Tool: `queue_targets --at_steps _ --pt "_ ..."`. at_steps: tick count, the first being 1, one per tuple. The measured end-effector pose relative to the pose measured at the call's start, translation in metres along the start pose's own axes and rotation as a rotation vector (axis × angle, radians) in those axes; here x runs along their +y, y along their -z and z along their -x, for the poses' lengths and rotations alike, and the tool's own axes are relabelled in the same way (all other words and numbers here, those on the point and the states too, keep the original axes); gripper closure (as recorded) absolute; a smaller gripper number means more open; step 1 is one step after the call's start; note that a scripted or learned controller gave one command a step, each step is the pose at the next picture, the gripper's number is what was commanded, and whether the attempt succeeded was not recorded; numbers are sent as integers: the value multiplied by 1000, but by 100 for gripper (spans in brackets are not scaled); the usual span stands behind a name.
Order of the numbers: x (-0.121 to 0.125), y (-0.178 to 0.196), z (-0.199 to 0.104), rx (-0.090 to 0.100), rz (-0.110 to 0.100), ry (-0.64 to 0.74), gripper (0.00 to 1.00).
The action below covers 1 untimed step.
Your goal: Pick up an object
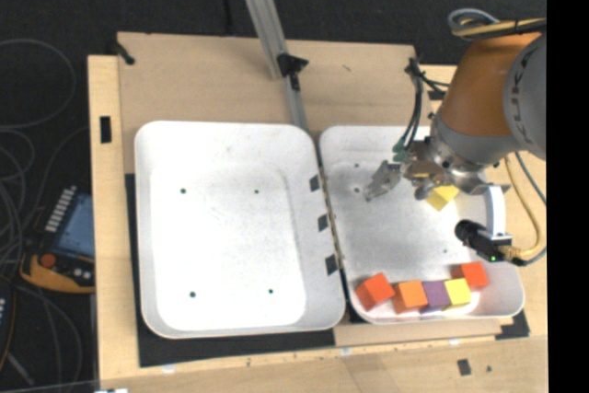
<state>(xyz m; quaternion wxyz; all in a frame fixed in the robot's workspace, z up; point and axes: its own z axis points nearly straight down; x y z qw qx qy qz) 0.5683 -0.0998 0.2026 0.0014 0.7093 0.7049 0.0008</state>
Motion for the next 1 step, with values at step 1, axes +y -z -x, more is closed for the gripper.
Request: queue_targets --at_steps 1 --pt "14 100 56 -5 7 4 0"
